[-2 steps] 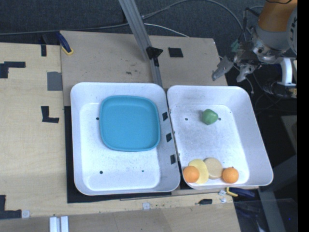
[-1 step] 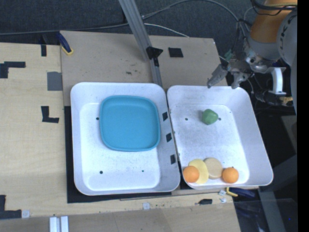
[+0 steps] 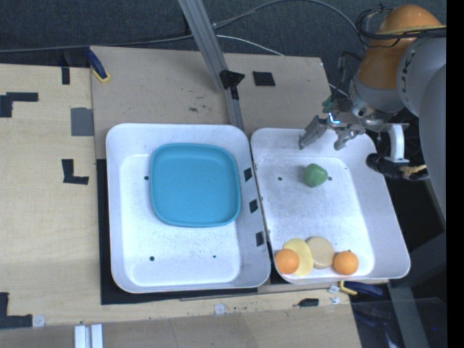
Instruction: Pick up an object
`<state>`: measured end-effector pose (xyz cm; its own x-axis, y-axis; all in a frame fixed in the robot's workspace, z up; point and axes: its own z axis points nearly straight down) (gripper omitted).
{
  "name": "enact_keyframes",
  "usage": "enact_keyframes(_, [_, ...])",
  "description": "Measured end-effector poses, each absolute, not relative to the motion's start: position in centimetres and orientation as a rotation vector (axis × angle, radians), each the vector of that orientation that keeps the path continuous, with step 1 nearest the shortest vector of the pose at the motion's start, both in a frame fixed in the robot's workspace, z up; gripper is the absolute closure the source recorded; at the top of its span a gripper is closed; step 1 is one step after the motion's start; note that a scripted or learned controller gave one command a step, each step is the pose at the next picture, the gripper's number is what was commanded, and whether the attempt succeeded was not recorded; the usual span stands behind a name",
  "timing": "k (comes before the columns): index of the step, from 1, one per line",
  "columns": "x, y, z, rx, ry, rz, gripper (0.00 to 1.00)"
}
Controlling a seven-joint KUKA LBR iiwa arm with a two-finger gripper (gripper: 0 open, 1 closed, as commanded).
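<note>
The gripper (image 3: 326, 138) hangs over the far end of the right bin (image 3: 380, 194), its two fingers (image 3: 310, 136) spread wide with nothing between them. Just below and ahead of the fingertips lies one green round fruit (image 3: 315, 175), apart from everything else and, I'd say, the easiest pick: drop straight down, straddle it, then close. Well beyond it, at the bin's near wall, sit two orange fruits (image 3: 287, 261) and two pale discs (image 3: 320, 250), bunched together. The left bin (image 3: 123, 194) holds one blue plate (image 3: 194, 184).
</note>
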<state>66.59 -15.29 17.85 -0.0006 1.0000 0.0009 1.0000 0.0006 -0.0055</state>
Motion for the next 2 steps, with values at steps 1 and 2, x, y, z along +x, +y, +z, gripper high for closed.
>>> enact_keyframes(1, [66.7,-16.0,13.2,-2.219,-2.219,0.005,0.0])
enact_keyframes(2, [66.9,-16.0,14.5,-2.22,-2.223,0.001,1.0])
